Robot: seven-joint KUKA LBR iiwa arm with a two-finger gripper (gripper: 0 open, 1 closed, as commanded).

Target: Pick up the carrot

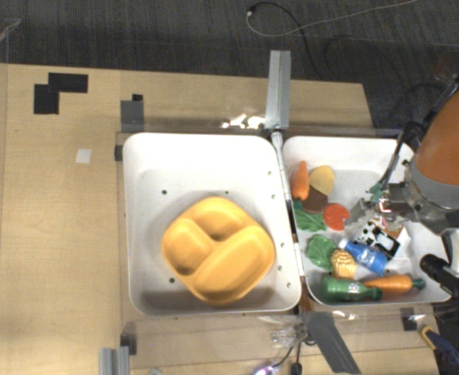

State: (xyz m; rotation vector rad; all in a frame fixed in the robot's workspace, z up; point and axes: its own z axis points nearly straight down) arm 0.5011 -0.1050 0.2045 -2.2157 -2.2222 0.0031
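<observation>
An orange carrot [389, 284] lies flat along the front wall of the right bin [346, 148], with a green stub at its right end. A second orange tapered piece [300, 180] leans against that bin's left wall. My gripper [376, 213] hangs over the middle right of the bin, below the grey wrist and the orange band. It sits above a black-and-white item [382, 241], behind the carrot and apart from it. Nothing is visibly held.
The right bin also holds a green bottle [345, 289], a blue can [366, 255], a corn cob [343, 262], a red tomato [336, 215], green leafy pieces [318, 248] and a tan-and-brown piece [320, 184]. A large yellow divided dish [218, 248] lies in the left bin [151, 178].
</observation>
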